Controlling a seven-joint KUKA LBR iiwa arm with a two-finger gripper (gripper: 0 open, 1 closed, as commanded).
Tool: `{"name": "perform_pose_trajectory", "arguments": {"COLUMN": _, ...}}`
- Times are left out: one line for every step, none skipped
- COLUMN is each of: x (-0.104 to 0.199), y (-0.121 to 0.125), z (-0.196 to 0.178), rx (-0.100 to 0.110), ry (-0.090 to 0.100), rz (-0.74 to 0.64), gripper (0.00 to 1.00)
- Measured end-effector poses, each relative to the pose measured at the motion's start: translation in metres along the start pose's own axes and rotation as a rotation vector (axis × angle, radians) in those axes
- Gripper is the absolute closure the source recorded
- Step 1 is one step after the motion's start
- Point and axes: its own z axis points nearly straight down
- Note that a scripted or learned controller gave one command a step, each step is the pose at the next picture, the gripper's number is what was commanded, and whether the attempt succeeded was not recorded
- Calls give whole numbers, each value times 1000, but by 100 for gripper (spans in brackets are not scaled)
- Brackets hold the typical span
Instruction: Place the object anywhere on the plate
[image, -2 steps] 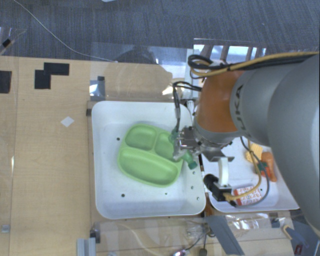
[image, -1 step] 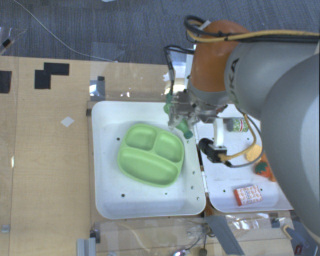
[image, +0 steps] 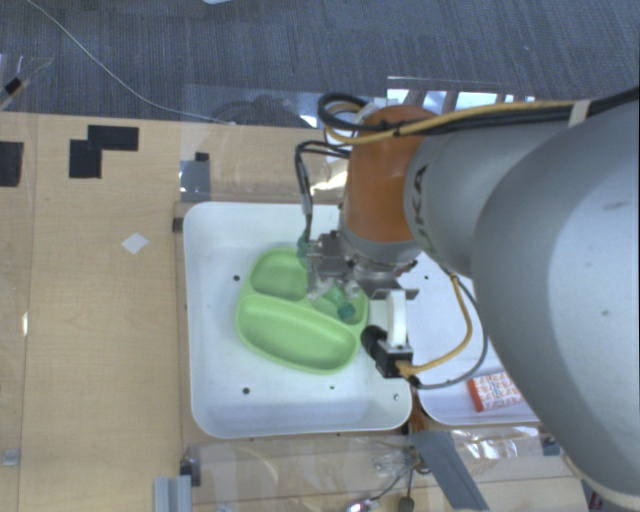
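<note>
Gripper (image: 335, 290), fingers hidden so its hold cannot be judged, hovers mid-frame over the green divided plate (image: 295, 340) in the left white bin (image: 215, 300), with a small teal object (image: 347, 311) beneath it, apparently positioned for release.

One camera hangs fixed above the bench (image: 90, 330), looking down at a slant on both white bins (image: 215, 400). The grey arm (image: 540, 220) reaches in from the right (close enough to crowd that side).
</note>
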Motion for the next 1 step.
{"name": "perform_pose_trajectory", "arguments": {"x": 0, "y": 0, "z": 0, "rx": -1, "ry": 0, "rz": 0, "gripper": 0}}
